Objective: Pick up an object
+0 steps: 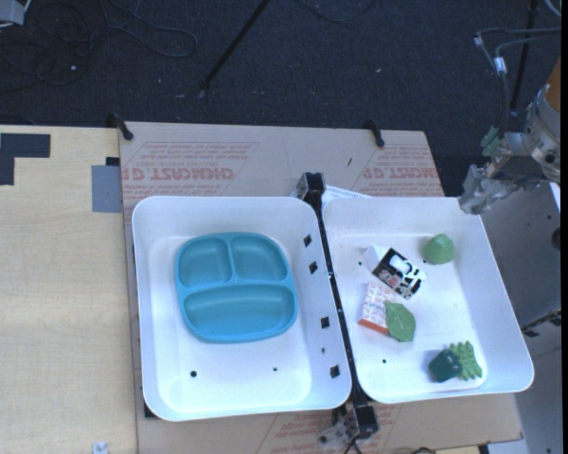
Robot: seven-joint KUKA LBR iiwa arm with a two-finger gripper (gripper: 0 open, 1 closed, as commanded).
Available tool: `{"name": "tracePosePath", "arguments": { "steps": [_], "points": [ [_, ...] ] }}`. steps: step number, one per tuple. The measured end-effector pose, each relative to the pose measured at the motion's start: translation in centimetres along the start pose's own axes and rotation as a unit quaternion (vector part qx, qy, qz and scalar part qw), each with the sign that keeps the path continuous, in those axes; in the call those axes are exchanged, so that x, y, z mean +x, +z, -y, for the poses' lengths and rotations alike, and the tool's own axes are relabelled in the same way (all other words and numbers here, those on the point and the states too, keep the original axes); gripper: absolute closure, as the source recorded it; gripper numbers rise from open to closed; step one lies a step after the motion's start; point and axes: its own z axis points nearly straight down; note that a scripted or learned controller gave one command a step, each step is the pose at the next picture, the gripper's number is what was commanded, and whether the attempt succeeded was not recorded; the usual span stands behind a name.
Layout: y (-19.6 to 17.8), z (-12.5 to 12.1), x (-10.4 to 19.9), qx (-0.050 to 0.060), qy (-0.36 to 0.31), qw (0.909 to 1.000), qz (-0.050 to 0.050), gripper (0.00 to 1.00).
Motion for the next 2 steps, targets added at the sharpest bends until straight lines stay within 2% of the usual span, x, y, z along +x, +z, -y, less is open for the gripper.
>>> {"name": "tracePosePath", "arguments": {
  "steps": [1,2],
  "points": [
    [-18.4,1.7,8.6,-0.004,-0.003,1.0,-0.001,1.0],
    [-12.5,8.3,14.1,0.008,-0.001,1.0,-0.001,1.0]
  ]
}}
